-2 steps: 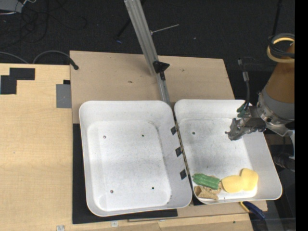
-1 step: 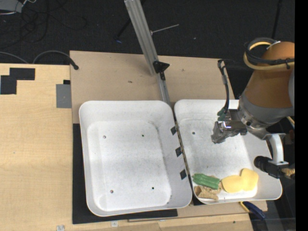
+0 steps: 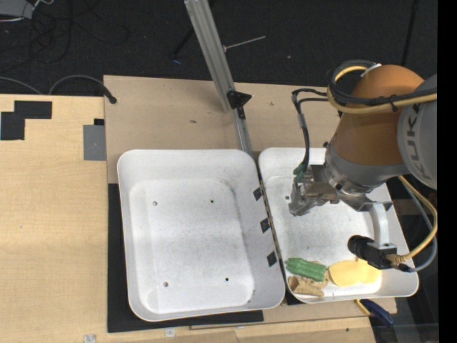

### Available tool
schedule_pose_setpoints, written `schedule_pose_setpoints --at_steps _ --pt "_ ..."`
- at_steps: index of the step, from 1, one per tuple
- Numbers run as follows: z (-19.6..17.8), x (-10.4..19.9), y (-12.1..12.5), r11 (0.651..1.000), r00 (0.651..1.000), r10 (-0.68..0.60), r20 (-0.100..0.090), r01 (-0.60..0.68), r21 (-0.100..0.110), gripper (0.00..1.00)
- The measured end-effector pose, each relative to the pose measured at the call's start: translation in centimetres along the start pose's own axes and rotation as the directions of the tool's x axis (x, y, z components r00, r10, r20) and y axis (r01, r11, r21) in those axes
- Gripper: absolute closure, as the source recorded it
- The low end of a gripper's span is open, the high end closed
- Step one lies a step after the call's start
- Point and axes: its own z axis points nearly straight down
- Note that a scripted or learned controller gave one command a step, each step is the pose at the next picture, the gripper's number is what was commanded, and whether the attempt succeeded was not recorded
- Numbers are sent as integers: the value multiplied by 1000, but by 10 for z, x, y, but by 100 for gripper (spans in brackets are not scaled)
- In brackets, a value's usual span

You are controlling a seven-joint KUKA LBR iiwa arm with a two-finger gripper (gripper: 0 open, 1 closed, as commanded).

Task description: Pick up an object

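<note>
Green object, yellow object, tan object clustered together.

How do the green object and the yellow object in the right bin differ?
The green object is long, narrow and dark, lying at a slant; the yellow object is broader, rounder and pale. The green object lies nearer the divider between the bins, the yellow object nearer the right bin's outer corner. Both rest along the near wall of the right bin, apart from the gripper above them.
</note>
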Motion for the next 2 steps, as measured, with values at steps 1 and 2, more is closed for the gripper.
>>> schedule_pose_setpoints --at_steps 1,2 --pt "-3 48 11 1000 1000 0 1 0 -2 100" --pt "8 93 32 1000 1000 1 2 -1 -2 100"
